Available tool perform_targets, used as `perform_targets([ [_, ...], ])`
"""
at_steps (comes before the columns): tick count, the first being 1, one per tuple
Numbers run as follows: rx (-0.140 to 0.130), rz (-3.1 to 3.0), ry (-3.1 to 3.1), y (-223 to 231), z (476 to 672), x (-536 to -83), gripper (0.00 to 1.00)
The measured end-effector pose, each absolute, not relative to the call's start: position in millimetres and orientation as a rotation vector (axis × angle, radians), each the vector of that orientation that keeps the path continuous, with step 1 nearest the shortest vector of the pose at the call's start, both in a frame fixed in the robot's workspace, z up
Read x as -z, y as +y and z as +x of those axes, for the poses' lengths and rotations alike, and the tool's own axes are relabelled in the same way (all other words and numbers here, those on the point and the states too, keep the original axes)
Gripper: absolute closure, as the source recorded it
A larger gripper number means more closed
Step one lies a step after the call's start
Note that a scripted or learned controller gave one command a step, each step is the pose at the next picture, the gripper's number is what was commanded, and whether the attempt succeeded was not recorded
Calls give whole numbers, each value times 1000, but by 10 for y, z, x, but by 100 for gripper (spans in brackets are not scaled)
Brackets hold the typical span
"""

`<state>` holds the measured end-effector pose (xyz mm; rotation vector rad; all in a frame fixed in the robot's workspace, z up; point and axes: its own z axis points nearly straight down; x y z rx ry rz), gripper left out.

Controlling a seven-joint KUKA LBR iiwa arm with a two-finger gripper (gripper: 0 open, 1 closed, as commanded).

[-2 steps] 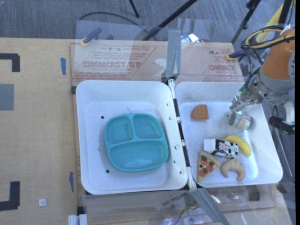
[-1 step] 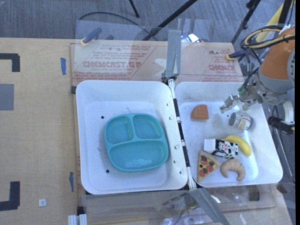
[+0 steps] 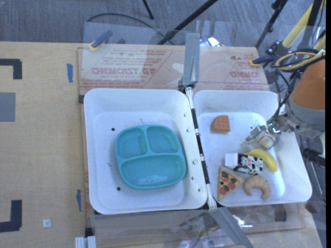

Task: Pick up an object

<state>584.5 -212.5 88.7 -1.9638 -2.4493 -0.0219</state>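
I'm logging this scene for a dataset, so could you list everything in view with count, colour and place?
bins: 2, white, side by side on the bench
divided plate: 1, teal, in the left bin
waffle: 1, orange-brown, upper left of the right bin
banana: 1, yellow, right bin, right of centre
black-and-white toy: 1, right bin, just left of the banana
pizza slice: 1, red and yellow, right bin, near edge
croissant: 1, tan, right bin, beside the pizza slice
arm: 1, grey with orange band, from the right
gripper: 1, metallic, low over the right bin above the banana
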Motion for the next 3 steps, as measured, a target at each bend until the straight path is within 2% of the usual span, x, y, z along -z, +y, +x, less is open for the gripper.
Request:
perform_targets([
  [1,17,-1975,-2456,-2170,5858,-1005,100],
  [2,11,-2210,-2251,-1634,6069,-905,100],
  [3,1,-2324,-2117,-980,6301,-2051,100],
])
